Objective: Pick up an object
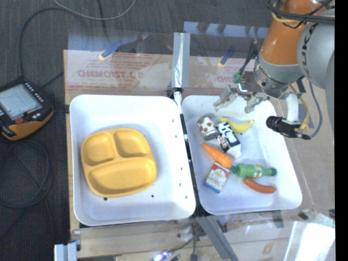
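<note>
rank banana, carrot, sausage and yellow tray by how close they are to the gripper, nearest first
From the gripper:
1. banana, just below it, right bin's top
2. carrot, mid right bin
3. sausage, right bin's lower corner
4. yellow tray, in the left bin

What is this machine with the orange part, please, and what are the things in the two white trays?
It is a robot arm, photographed from one camera fixed above the bench and looking down at a slant. At the arm's end is a claw with two open fingers, hanging above the far end of the right bin and holding nothing. That bin contains toy food: a banana, a carrot, a green bottle, a sausage, a small carton and a black-and-white item. The left bin holds a yellow divided plate. The job is to pick up one object.
</note>
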